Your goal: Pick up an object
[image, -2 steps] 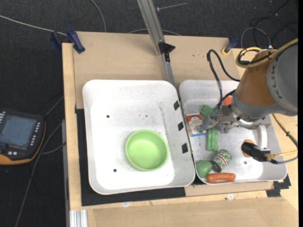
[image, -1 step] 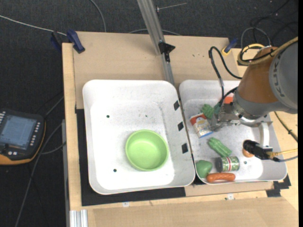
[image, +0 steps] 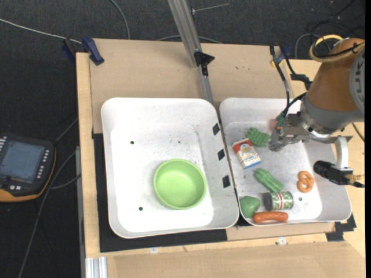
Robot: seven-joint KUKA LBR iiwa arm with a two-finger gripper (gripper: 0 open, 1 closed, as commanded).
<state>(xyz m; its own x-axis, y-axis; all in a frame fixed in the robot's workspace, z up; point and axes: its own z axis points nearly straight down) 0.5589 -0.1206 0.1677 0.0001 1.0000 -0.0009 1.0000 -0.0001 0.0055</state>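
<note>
My gripper (image: 279,141) hangs over the right bin (image: 324,210), just right of a bumpy green toy (image: 257,137). Nothing shows between its fingers. Below it lie a small red and white carton (image: 247,153), a green pickle-shaped toy (image: 268,180), a green and red can (image: 279,201), a green rounded piece (image: 250,205), an orange-red sausage (image: 270,217) and an orange pretzel (image: 305,181).
The left bin (image: 124,155) holds a light green bowl (image: 179,183). A metal post (image: 188,33) slants up from between the bins. A handheld pendant (image: 23,167) lies off the bench at the left.
</note>
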